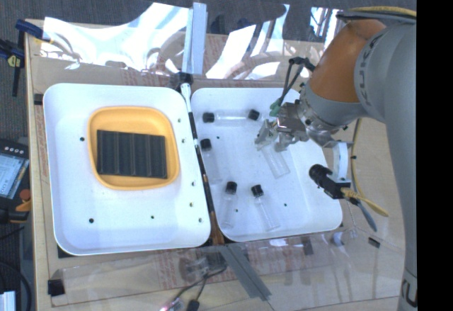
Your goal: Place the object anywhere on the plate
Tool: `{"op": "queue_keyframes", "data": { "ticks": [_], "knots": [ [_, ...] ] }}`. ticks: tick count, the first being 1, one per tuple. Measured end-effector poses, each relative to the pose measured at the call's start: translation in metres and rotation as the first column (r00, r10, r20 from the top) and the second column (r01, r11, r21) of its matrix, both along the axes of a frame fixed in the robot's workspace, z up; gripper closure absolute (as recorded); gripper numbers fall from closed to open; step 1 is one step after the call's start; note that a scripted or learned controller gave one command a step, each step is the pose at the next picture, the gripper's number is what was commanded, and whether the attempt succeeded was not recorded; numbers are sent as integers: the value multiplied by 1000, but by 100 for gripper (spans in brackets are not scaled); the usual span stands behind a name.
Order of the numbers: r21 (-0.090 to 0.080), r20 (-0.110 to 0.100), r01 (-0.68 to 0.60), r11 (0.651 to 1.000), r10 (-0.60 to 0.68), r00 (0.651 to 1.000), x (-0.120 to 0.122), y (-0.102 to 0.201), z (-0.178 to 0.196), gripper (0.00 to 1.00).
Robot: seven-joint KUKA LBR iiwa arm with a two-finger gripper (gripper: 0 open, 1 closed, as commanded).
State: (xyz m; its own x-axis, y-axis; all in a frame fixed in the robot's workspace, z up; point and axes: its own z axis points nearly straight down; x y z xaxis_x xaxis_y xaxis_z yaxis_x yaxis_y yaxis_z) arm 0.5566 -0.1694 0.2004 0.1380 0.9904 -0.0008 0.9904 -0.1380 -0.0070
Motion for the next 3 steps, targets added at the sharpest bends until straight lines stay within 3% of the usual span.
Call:
{"op": "queue_keyframes", "data": {
  "ticks": [1,2,3],
  "knots": [
    [0,0,0,1000,0,1000,0,0,0,0],
    [1,2,-296,955,296,955,27,53,22,0],
    [5,2,-665,746,665,747,49,86,-12,0]
  ]
}}
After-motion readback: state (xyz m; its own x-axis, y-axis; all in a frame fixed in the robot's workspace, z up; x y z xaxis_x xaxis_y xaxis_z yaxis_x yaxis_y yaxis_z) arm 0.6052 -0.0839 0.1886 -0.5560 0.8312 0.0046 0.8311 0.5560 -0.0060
